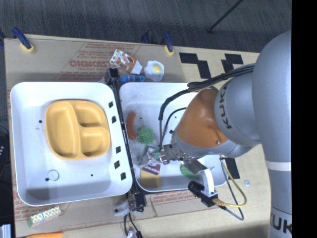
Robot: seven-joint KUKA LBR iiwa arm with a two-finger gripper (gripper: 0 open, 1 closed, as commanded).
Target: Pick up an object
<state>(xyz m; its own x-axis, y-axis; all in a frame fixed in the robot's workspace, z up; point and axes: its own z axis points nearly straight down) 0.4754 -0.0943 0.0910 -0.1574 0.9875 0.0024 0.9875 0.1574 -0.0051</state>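
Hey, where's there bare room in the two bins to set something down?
Left bin: bare floor along its near edge below the yellow divided tray, and a strip to the tray's left. Right bin: its far end above the hot dog is bare. Around the green ball, the tan block and the arm it is crowded.

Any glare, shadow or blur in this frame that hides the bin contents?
Camera view: lighting is even and soft, with no strong glare on the white bins; the arm covers and shadows part of the right bin; small items near the gripper look soft and hard to identify.
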